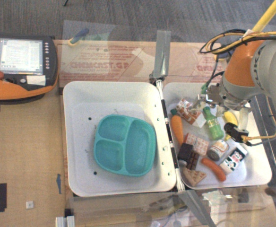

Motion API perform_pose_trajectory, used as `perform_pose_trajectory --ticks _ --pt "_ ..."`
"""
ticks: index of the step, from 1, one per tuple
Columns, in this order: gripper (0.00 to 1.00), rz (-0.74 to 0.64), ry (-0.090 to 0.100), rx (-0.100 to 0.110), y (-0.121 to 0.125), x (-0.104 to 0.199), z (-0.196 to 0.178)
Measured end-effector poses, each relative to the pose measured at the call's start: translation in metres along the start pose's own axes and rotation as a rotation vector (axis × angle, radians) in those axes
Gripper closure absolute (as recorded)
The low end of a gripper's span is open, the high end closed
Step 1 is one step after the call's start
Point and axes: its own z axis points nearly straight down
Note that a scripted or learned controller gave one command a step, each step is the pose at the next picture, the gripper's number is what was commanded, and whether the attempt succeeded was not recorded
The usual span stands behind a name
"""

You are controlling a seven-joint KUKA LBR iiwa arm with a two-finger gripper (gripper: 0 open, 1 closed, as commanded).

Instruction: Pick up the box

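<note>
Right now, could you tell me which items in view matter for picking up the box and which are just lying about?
Belongs to the job:
- small box, brown and red, upper left of the right bin
- gripper

Just lying about:
- carrot
- green bottle
- can
- sausage
- teal divided plate in the left bin
- teach pendant

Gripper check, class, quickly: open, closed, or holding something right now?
Gripper: over the right bin, above the green bottle; open or closed cannot be told.
</note>
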Motion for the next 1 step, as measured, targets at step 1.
perform_pose_trajectory --ticks 1 --pt "0.00 0.054 0.004 -0.015 -0.0362 -0.0295 -0.0025"
